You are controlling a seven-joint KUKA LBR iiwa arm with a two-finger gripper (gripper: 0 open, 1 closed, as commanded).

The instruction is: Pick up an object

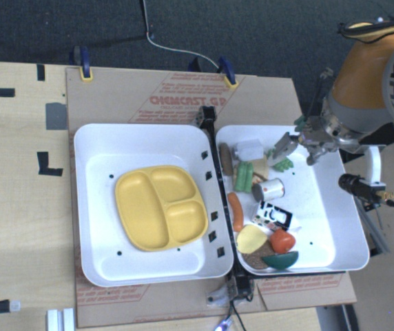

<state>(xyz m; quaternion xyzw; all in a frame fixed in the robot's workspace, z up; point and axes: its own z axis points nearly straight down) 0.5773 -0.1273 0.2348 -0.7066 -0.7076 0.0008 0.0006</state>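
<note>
Over the right bin's far edge, the jaws look apart, perhaps around a green object.

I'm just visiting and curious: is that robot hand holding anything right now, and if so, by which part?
It cannot be told. The gripper hangs over the right bin, right above a small green object, but the view doesn't settle whether that object is gripped.

A divided tray lies in the left bin; small objects cluster at nine o'clock in the right bin.
</note>
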